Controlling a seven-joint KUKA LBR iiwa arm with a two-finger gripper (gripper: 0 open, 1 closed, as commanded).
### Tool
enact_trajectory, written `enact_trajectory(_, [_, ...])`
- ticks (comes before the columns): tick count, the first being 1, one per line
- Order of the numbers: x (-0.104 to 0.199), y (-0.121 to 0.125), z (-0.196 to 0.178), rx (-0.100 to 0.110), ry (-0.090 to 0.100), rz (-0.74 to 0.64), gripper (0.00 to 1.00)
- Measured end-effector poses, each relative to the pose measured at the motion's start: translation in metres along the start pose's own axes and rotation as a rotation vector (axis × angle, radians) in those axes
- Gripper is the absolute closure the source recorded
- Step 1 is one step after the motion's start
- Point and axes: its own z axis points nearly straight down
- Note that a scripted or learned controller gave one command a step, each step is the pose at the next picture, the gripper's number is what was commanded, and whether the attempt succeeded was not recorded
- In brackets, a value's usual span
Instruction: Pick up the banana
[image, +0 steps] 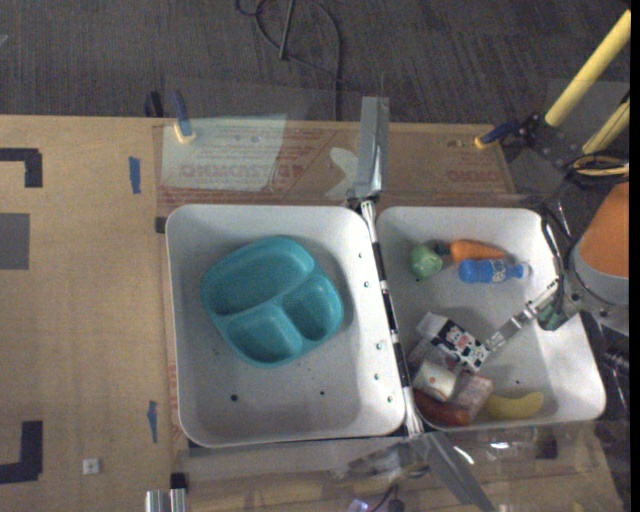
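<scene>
In the right white bin (570, 385), the banana (515, 405) lies near the front. The gripper (497, 338) hovers above with fingers apart, holding nothing

right bin (575, 375) centre floor: was bare, open from above
banana (514, 405): lay at front edge, wall just behind it, brown block (472, 393) touching its left end
front-left corner: packed with cartons (450, 345) and red item (440, 408)
back edge: green item (426, 262), carrot (478, 249), blue bottle (490, 271)
gripper (492, 340): hung over cartons' right side
</scene>
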Motion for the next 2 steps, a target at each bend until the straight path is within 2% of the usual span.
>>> enact_trajectory(1, [0.010,-0.046,-0.001,0.001,0.000,0.024,0.00])
enact_trajectory(2, [0.020,-0.044,0.018,-0.008,0.002,0.359,0.00])
